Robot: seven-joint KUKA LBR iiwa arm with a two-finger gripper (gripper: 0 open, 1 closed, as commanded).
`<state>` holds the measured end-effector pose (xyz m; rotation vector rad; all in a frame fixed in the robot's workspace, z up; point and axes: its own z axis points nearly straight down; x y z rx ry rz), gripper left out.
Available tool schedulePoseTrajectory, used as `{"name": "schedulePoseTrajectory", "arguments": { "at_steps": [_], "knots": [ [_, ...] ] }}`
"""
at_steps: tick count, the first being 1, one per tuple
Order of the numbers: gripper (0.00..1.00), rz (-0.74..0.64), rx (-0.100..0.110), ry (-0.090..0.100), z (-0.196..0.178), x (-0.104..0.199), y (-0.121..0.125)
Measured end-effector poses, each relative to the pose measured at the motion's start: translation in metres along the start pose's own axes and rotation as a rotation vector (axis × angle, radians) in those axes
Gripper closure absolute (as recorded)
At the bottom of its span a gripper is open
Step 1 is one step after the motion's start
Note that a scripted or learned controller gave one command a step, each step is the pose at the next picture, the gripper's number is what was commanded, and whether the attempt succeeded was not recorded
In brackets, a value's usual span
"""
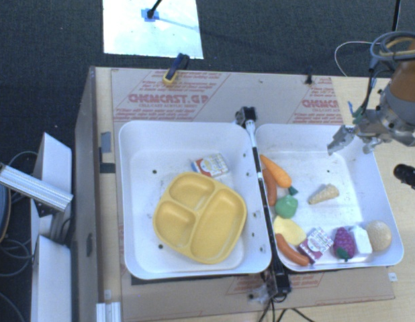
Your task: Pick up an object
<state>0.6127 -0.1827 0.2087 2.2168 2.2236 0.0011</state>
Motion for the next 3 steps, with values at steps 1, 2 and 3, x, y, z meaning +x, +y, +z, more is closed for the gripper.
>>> {"name": "schedulePoseTrajectory", "arguments": {
  "at_steps": [1, 2, 3],
  "knots": [
    [0.00, -0.001, 0.003, 0.001, 0.082, 0.058, -0.054],
    [0.00, 0.002, -0.001, -0.001, 0.037, -0.019, -0.066],
    [0.00, 0.000, 0.000, 0.001, 0.124, 0.021, -0.009]
  ]
}}
